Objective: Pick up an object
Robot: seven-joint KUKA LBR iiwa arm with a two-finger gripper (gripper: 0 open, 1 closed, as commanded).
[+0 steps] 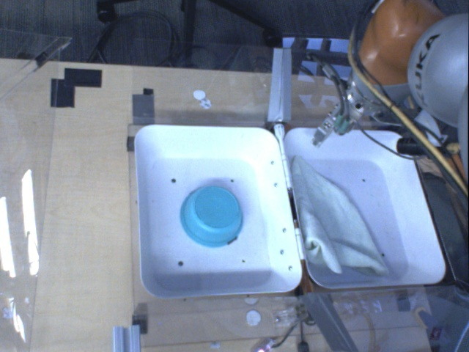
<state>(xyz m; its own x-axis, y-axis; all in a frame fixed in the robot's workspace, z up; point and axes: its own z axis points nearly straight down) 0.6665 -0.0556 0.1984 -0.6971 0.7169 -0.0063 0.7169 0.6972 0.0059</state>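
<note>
Two bins: bowl, cloth

The arm is built of rounded, glossy segments. Its large outer shell is pale grey, almost silver, and carries part of the maker's name in dark capital letters along its curve. Next to this sits a bulbous orange band with a smooth sheen and a soft highlight. Several cables loop around the orange part and run along the arm: black ones, and a tan or yellowish hose beside them. The tool is small and metallic grey, with a touch of green on it, hung about with thin wires.
</note>
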